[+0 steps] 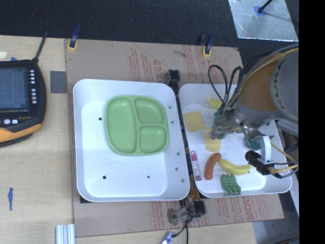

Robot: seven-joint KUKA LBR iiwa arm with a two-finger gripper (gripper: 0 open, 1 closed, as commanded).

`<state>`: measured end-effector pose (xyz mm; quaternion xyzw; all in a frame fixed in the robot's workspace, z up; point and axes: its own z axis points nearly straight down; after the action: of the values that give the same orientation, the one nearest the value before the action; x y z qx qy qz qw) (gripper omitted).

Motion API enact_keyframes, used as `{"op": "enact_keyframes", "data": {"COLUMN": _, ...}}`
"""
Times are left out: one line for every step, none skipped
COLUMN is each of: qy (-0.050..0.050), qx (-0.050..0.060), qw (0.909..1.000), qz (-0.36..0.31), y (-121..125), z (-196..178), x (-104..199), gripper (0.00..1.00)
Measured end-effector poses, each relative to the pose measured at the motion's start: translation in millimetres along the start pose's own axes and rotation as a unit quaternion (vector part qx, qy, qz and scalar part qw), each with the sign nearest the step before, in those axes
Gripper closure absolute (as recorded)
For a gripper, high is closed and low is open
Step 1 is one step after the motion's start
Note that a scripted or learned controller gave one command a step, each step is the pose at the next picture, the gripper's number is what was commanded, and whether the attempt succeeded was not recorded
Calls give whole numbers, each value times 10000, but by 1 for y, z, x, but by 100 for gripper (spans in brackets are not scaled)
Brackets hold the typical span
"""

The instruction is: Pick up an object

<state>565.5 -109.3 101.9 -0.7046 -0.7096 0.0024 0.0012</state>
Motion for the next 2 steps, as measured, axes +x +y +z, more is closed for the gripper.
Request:
{"op": "enact_keyframes", "data": {"qy": -2, "qx": 1, "qw": 10000, "qz": -2, "y": 0, "z": 0, "x": 0, "gripper": 0}}
{"op": "enact_keyframes", "data": {"qy": 5, "qx": 0, "qw": 10000, "qz": 12, "y": -4, "z": 10, "x": -11, "gripper": 0}}
